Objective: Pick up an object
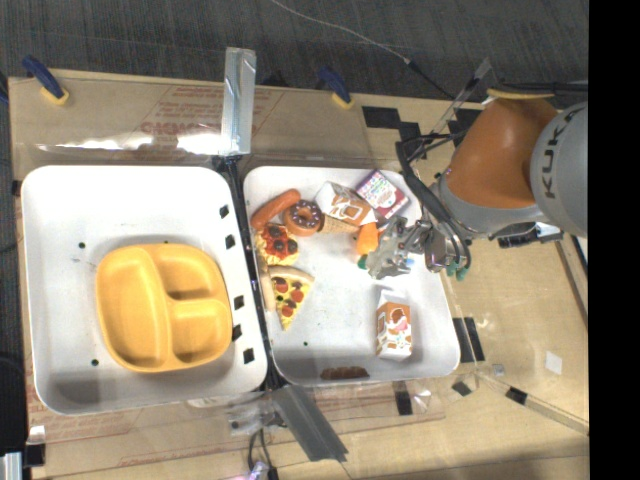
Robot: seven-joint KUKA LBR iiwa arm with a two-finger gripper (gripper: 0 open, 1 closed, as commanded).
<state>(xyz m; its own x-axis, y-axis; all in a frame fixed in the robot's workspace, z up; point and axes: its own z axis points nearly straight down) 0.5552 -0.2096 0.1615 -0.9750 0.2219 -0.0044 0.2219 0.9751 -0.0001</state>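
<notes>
The gripper is positioned low over the right bin, near that bin's right wall and slightly toward its far edge. The finger assembly appears as a cluster of grey metal parts; whether it is open or closed cannot be told, and no object can be seen held by it. An orange toy piece lies just beside the gripper on its left, touching or nearly touching it; contact cannot be confirmed.

Right bin contents:
- A sausage at the far left corner, lying at a slant
- A chocolate doughnut just beside the sausage
- A small brown carton near the far edge, with a purple-and-white packet beside it toward the far right corner
- A dark-topped red piece against the left wall
- A pizza slice near the left wall, mid-bin, pointing toward the near edge
- A small juice carton close to the near right corner, apart from the gripper on its near side

Left bin contents:
- A yellow divided tray, lying flat in the middle of the bin, its compartments holding nothing

The two bins stand side by side, walls touching along the centre line
</notes>
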